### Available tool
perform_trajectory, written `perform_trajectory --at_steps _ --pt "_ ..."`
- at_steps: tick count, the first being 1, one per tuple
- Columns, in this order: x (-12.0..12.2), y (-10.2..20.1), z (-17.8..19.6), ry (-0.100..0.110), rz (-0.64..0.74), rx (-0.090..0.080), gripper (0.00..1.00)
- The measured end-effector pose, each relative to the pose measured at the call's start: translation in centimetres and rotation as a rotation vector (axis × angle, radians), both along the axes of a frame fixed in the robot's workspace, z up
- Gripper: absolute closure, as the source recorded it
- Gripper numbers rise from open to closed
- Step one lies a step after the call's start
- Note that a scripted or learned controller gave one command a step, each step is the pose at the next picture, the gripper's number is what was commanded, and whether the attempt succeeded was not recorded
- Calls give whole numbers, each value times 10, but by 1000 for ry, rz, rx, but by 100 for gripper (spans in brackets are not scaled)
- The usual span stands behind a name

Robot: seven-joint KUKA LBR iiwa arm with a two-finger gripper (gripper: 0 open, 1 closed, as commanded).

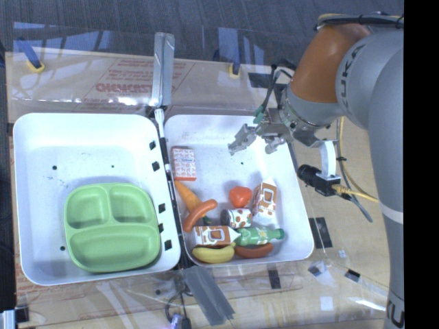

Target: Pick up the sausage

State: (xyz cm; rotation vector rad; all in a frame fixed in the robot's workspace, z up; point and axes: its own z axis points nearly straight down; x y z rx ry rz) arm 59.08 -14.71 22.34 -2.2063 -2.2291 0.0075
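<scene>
Sausage (199, 212): lower middle of frame, in the right bin (206, 125), lying at a slant near the bin's left wall, one end touching the carrot (187, 195).
Hand (258, 139): upper right of frame, above the bin's far, bare part, well apart from the sausage; fingers spread, released, nothing between them.
Risk, wrong item: carrot touches the sausage; a close here could catch the carrot or both.
Risk, wall: sausage sits near the divider between bins; one finger may strike it.
Risk, slip: round and slanted, likely to roll out if the fingers are not square across it.
Neighbours: small carton (214, 235) and banana (212, 254) just below; tomato (240, 196) to the right; bottle (259, 236) near.
Elsewhere: green tray (110, 228) in the left bin (41, 136), no hindrance.
</scene>
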Motion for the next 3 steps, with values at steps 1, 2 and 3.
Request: perform_trajectory --at_steps 1,2,3 --pt "-21 46 -82 0 146 1 0" --pt "-45 43 -135 -5 215 -1 0" --pt "-81 12 -135 -5 379 3 0"
